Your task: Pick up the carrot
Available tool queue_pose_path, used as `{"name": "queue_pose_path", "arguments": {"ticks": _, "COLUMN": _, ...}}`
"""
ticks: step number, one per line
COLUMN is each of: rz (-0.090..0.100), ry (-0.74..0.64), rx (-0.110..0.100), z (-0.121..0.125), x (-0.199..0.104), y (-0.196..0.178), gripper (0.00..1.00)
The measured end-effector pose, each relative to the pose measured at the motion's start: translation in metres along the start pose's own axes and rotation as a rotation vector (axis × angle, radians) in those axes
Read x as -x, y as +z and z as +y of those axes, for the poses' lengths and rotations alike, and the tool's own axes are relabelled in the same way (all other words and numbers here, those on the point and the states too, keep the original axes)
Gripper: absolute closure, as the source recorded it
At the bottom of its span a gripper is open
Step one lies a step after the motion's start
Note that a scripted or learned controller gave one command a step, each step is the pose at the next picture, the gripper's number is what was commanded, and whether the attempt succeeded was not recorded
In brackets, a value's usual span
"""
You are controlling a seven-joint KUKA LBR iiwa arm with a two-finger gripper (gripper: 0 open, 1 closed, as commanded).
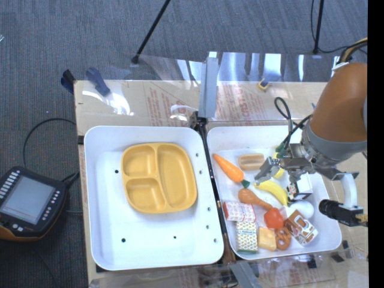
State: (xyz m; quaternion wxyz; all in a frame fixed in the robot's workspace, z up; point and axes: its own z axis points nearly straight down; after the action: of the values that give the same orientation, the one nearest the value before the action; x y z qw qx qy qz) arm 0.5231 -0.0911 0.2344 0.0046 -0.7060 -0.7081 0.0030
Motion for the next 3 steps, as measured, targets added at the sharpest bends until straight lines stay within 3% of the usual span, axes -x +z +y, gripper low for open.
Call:
{"name": "queue_pose_path", "arguments": {"ticks": 1, "rz": -0.001, "ry": -0.290, "rx": 0.000, "z": 0.056, "x": -0.050, "y": 0.053, "gripper": 0.00}}
{"name": "queue_pose_path", "arguments": {"ticks": 2, "rz": 0.000, "ry": -0.400, "rx": -0.002, "z": 0.061, "x": 0.004, "y": 0.120, "gripper": 0.00}}
{"name": "queue_pose_path", "arguments": {"ticks": 3, "rz": -0.001, "ry": -0.283, "rx": 0.002, "z": 0.077, "x": 0.002, "y": 0.151, "gripper": 0.00}}
